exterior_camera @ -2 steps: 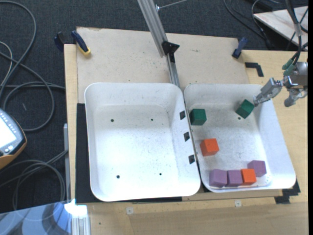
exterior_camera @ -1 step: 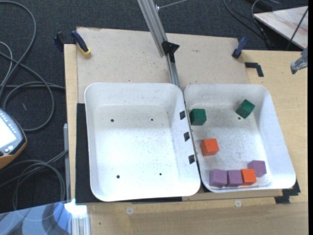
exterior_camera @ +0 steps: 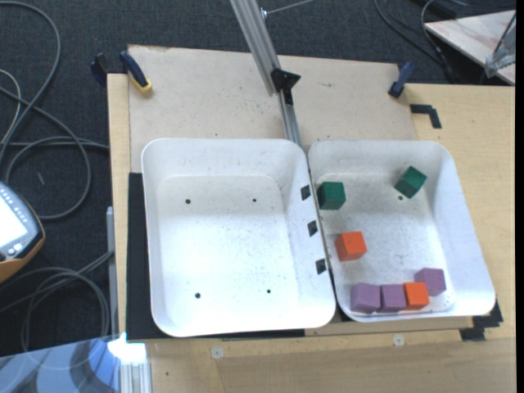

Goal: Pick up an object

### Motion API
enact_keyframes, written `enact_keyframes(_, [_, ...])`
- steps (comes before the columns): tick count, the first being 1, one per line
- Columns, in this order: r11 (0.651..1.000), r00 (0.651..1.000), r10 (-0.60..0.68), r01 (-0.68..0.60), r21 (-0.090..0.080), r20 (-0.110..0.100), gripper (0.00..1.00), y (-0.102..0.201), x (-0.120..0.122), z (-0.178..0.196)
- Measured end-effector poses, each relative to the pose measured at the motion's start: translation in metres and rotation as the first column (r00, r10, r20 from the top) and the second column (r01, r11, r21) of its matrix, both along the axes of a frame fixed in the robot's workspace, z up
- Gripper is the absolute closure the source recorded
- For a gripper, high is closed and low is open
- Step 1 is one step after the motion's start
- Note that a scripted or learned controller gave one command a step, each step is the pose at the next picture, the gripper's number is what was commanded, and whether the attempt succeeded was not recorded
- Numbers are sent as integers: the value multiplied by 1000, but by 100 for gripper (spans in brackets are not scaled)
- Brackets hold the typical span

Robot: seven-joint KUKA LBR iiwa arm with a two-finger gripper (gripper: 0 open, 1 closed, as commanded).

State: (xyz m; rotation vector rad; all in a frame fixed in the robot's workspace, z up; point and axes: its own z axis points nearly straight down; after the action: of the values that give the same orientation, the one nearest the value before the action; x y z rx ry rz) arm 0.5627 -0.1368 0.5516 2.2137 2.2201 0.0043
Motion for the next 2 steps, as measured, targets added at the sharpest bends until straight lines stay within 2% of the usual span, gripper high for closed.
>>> enact_keyframes(1, [1000,1000,0,0,-1,2,100,0,-1,11])
enact_keyframes(2, [1000,1000,3,-3,3,-4,100,40,30,-3])
